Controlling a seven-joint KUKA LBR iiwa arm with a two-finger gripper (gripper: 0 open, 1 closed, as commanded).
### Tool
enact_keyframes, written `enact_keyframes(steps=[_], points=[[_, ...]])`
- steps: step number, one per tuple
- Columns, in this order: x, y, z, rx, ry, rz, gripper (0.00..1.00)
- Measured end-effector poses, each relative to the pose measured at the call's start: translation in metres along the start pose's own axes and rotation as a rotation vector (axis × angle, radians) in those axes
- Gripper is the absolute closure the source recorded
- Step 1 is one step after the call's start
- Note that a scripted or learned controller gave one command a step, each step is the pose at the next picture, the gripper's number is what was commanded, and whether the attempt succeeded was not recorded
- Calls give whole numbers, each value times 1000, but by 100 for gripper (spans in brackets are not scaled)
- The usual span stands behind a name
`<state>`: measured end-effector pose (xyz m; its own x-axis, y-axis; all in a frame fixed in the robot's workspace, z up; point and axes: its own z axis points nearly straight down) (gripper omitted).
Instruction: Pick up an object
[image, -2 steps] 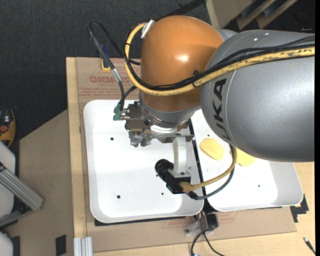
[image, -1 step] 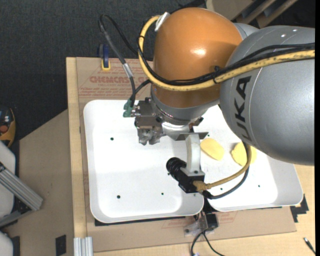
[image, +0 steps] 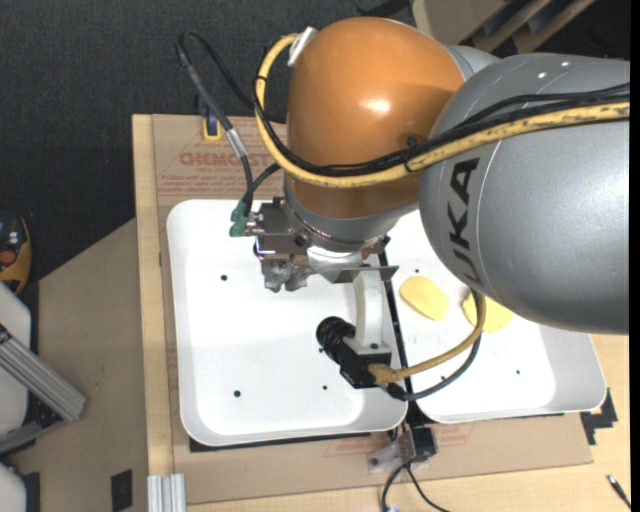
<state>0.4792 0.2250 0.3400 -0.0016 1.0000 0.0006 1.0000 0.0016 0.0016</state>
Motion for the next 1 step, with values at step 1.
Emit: enact_keyframes(steps=[1], points=[[-1, 0, -28, -2, 1, 1, 100]])
